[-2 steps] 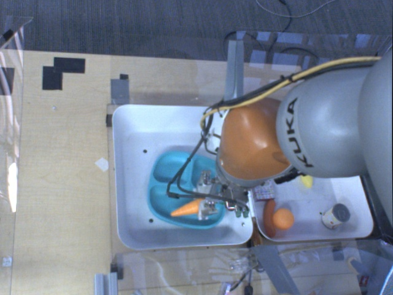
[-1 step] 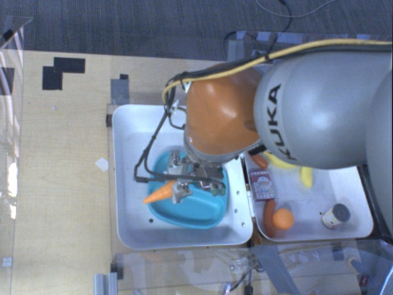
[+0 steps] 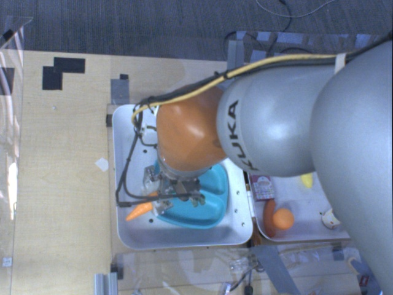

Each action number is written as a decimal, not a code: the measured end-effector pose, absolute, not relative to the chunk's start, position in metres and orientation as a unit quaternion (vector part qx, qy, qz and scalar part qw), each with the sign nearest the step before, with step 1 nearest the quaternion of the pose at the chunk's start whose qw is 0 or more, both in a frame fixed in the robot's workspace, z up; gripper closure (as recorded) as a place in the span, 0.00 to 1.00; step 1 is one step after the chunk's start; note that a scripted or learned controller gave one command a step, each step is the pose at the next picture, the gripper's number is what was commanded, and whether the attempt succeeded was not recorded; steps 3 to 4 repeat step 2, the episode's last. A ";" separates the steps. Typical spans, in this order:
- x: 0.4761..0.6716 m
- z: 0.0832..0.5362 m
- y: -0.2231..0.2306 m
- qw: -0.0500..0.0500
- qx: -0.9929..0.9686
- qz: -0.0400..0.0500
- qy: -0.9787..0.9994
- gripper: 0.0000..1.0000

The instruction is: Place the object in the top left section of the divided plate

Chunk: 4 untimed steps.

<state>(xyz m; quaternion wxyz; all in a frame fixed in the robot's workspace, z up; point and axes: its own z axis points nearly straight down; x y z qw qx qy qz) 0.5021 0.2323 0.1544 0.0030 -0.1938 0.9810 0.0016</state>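
A blue divided plate (image 3: pixel 206 201) lies in the left white bin (image 3: pixel 184 241), mostly covered by my arm and wrist. My gripper (image 3: pixel 167 200) hangs over the plate's left edge, seen from above under the orange band. An orange carrot (image 3: pixel 139 211) pokes out to the left from just beneath the gripper, its tip over the bin floor beside the plate. From this angle I cannot make out whether the carrot is held or just lies there.
The right bin (image 3: pixel 261 232) holds an orange ball (image 3: pixel 283 219), a red item (image 3: pixel 269 209) beside it, a small printed packet (image 3: pixel 263 187), a yellow piece (image 3: pixel 307 180) and a white object (image 3: pixel 330 219). Black cables (image 3: pixel 126 171) loop from the wrist along the left bin's left side.
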 end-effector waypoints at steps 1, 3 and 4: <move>0.500 0.235 0.219 0.004 0.068 0.002 0.998 1.00; 0.488 0.292 0.236 0.005 0.100 0.003 0.995 1.00; 0.488 0.292 0.236 0.005 0.100 0.003 0.995 1.00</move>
